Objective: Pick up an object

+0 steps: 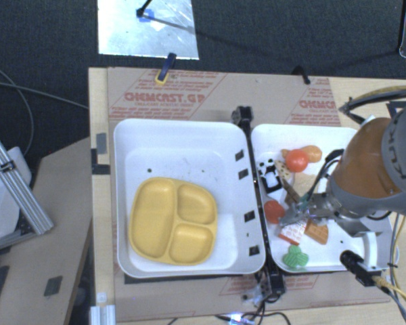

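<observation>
End effector [299,212] fingers indistinct amid toys [296,160]

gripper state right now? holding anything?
Two-finger gripper: low in the right white bin among small toys; open, shut or holding cannot be told.

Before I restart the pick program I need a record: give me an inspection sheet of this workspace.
Surface: bench with two white bins side by side.
Job's things: small items in the right bin: red ball, green piece, red-and-white packet.
Clutter: yellow divided tray in the left bin.
Grippers: gripper low over the right bin's items.
Cables: dark cables on the floor.
Surroundings: dark carpet, shiny sheet.
</observation>
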